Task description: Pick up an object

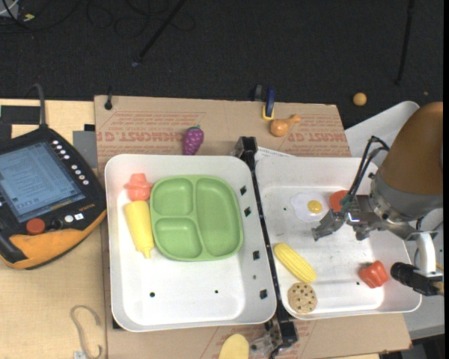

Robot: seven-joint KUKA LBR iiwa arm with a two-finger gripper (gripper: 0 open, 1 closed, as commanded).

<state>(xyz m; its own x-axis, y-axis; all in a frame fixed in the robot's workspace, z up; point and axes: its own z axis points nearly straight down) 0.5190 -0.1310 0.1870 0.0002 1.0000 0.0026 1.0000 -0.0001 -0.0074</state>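
Arm [411, 170] is reaching in from the right edge of the frame, hanging over the right bin [284, 182].

Left bin [179, 301] is sitting mid-frame, carrying the green divided plate [196, 218], a yellow toy [139, 226] and a pink toy [138, 187] beside it. Probably staged as spare pick targets.

Gripper [343, 227] is hovering right-centre with its two fingers spread, nothing between them.

Candidates in the right bin:
- corn cob [294, 262], down-left of the gripper, apart from it
- red pepper [373, 274], down-right, apart
- cookie [303, 298], near the bin's lower left corner
- fried egg [310, 207], just up-left of the fingers, looking like the closest target
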